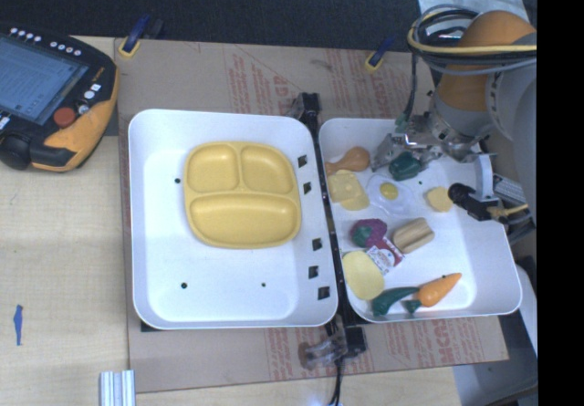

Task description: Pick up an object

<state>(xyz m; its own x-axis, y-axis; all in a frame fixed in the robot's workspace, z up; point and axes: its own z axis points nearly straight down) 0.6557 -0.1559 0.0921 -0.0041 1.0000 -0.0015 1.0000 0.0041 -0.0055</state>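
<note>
**Claw low over the far corner of the toy bin**

Camera view, from above at a slant: my grey arm with its orange band (484,39) reaches in from the right and hangs my two-finger claw (408,156) over the far part of the right-hand shallow white bin (497,290). Metal and dark green shapes crowd the tip, so I cannot tell how it is set, nor whether anything sits in it.

Whatever I am to pick lies in this bin, loose and scattered, which leaves me several candidates. Just beside my claw rests a tan plastic chicken drumstick (350,158); below that, a pale yellow block like cheese (347,190) and a toy fried egg with a yellow yolk (389,192). A small yellow rounded piece (438,199) sits nearer my wrist. Toward the middle are a dark magenta and green lump (370,233) and a tan bread-like bar (412,234), close together, so I judge them awkward to separate. Near the front edge lie a flat pale yellow disc (363,275) and an orange plastic carrot with a green top (429,292).

The left-hand white bin (155,295) holds a yellow divided plate (243,192), well apart from me. A handheld control pendant (50,103) rests on the bench beyond it.
</note>
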